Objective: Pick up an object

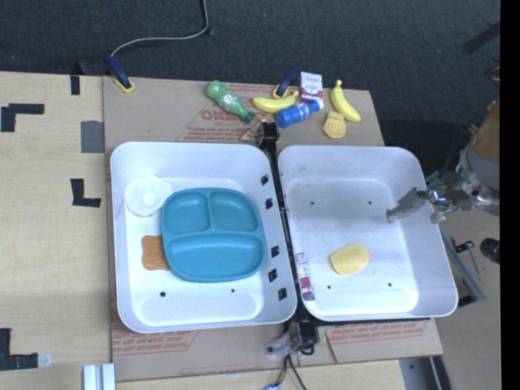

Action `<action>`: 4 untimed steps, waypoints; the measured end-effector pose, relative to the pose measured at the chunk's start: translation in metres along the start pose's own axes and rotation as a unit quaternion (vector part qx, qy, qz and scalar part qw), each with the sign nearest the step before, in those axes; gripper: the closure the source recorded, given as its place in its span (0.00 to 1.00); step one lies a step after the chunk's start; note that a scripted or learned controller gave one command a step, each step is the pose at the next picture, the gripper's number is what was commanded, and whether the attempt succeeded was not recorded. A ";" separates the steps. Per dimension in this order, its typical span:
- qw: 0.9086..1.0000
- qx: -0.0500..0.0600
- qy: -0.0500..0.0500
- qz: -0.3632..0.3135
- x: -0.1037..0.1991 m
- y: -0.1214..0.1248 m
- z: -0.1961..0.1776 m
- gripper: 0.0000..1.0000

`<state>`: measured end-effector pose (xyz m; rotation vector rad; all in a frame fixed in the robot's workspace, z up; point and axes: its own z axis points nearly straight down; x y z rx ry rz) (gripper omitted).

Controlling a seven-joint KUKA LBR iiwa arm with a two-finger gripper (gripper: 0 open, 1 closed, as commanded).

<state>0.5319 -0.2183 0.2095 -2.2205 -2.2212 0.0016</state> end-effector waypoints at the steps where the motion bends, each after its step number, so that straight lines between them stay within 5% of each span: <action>1: 1.000 0.000 0.001 -0.001 0.067 0.001 0.060 0.00; 2: 1.000 -0.003 0.001 -0.001 0.112 -0.015 0.123 0.00; 3: 1.000 -0.002 0.000 -0.001 0.138 0.057 0.011 0.00; 4: 1.000 0.001 0.000 0.000 0.113 0.013 0.046 0.00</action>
